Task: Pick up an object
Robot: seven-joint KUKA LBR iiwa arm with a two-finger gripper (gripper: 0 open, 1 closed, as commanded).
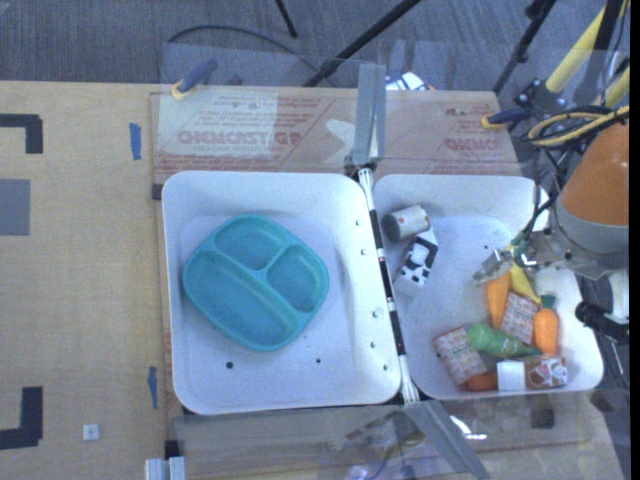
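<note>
Nearest the viewer, the front rims of two white bins are being carried side by side on a tan bench (pixel 80 268). At the far left, the bare bench top is being marked by black corner shapes and a strip of blue tape (pixel 135 140). The left bin (pixel 170 298) is being occupied by a teal divided plate (pixel 255 280), which is lying flat near its middle. Past the shared wall, the right bin (pixel 450 193) is being filled on its near right side by a heap of small objects. A grey cup (pixel 405 220) is being kept on its side at the bin's far left corner, with a black-and-white cube (pixel 420 260) just beside it. The heap is being made up of an orange carrot (pixel 497 301), a yellow piece (pixel 522 280), a printed packet (pixel 519 318), a green piece (pixel 497 342), a second packet (pixel 458 353) and a white block (pixel 510 375), all touching or overlapping. The gripper (pixel 503 262) is being held at the heap's far edge, just above the orange carrot and the yellow piece; whether it is released or clenched cannot be told, and no object is being seen in its grasp. The arm (pixel 600 183) is being shown at the right.
</note>
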